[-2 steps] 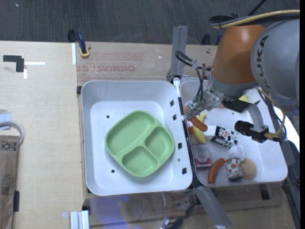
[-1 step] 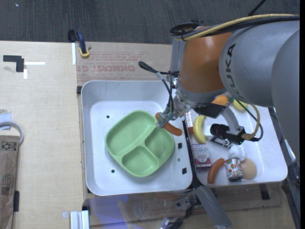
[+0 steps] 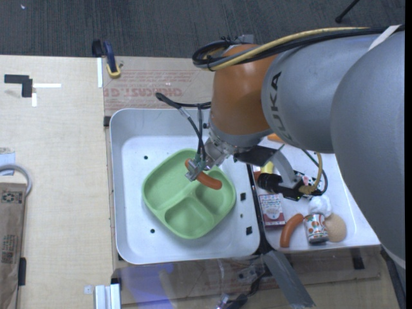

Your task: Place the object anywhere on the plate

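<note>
Fingers (image 3: 196,167) are down over the green plate (image 3: 164,188) in the L bin (image 3: 129,237), clenched on the sausage (image 3: 210,181) near its upper-L end. A bit of red-orange pokes out on the far side of the tips.

Sausage runs diagonally down-R from the fingers. Its body is over the plate's upper-R section, w/ the free end by the plate's R rim. Looks like it's touching the plate surface, but can't confirm contact vs just above.

Plate is a 3-compartment type, sitting roughly mid-bin and rotated a bit.

Arm comes in from the R. Its orange band (image 3: 241,98) is above the wrist and the grey link covers most of the R bin's upper part.

R bin (image 3: 360,234) contents, lower half:
- 2nd sausage (image 3: 291,229), standing near-vertical in frame
- small can (image 3: 315,228) just R of it
- pale round ball-ish obj (image 3: 335,227) touching or nearly touching the can
- red/white box (image 3: 272,210) close to the L wall
- white crumpled item (image 3: 320,205) above the can

Bench (image 3: 58,147) L of the bins has a brown paper bag (image 3: 13,237) at the frame edge and a blue clamp (image 3: 109,60) near the top.
</note>
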